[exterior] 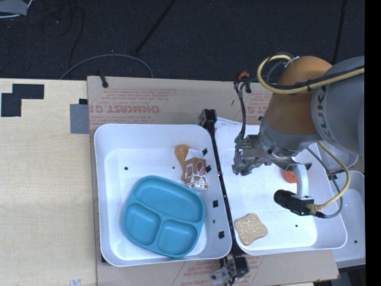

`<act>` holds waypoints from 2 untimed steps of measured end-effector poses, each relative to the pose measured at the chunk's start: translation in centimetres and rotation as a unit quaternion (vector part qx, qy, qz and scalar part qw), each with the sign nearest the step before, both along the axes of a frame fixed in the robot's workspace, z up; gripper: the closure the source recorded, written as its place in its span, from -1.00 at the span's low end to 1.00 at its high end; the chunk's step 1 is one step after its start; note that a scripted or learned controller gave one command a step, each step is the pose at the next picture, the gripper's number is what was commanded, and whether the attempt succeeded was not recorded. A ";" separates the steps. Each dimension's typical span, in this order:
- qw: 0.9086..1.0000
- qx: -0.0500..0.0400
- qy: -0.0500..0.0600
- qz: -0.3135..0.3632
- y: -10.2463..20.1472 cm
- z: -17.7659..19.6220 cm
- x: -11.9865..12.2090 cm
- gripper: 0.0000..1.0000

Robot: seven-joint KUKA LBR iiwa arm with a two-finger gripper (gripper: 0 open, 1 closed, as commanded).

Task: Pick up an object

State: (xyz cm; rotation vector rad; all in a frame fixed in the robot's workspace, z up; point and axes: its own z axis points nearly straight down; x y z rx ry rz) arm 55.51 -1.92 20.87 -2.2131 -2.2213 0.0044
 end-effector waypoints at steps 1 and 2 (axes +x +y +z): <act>1.000 0.000 0.000 0.001 5.9 0.0 -1.0 1.00; 1.000 0.000 0.000 0.001 10.3 0.3 -3.4 1.00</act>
